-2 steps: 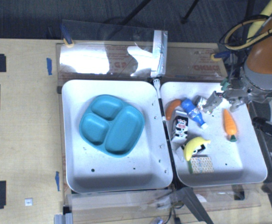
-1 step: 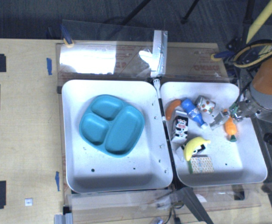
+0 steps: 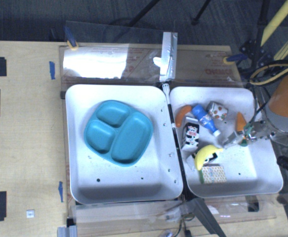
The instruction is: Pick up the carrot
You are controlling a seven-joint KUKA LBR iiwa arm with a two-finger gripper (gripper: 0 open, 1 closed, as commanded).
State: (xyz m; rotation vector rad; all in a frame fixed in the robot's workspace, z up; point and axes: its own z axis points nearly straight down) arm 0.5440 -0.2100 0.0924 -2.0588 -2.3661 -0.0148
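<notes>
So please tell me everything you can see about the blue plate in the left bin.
The blue plate looks like smooth matte plastic, light blue, with a rounded outline. It is divided into three compartments: two smaller ones on the left and top, one larger on the right. It lies flat, right side up, near the middle of the left bin, resting on its white floor. Nothing lies in it or touches it.

two white bins (image 3: pixel 79 132), one blue plate (image 3: pixel 118 131), two carrots (image 3: pixel 182 113)
</notes>
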